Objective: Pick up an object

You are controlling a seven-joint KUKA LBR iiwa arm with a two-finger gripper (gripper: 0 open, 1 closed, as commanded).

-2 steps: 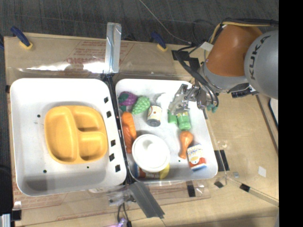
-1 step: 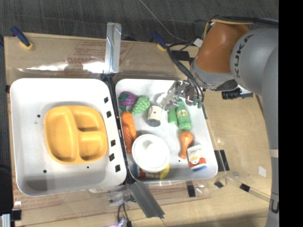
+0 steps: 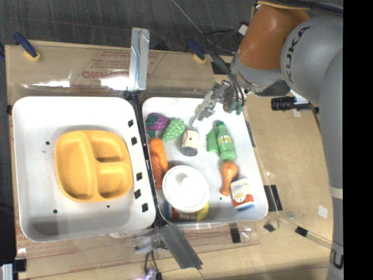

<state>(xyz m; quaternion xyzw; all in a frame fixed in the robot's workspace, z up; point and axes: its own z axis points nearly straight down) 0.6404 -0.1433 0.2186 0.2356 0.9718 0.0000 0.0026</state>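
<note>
The right bin (image 3: 175,105) holds several toys. There are purple grapes (image 3: 154,121), green grapes (image 3: 173,129), a small can (image 3: 190,142) and a green bottle (image 3: 223,140). Nearer the front lie an orange carrot (image 3: 157,160), a white round lid (image 3: 185,186), an orange drumstick (image 3: 228,177) and a small labelled bottle (image 3: 241,194). My gripper (image 3: 217,105) hangs over the bin's far side, just above the can and the green bottle. It is open, with nothing between its fingers.
The left bin (image 3: 26,133) holds a yellow divided plate (image 3: 93,163). A metal clip (image 3: 139,60) stands at the far end of the wall between the bins. The grey arm with its orange band (image 3: 268,34) comes in from the upper right.
</note>
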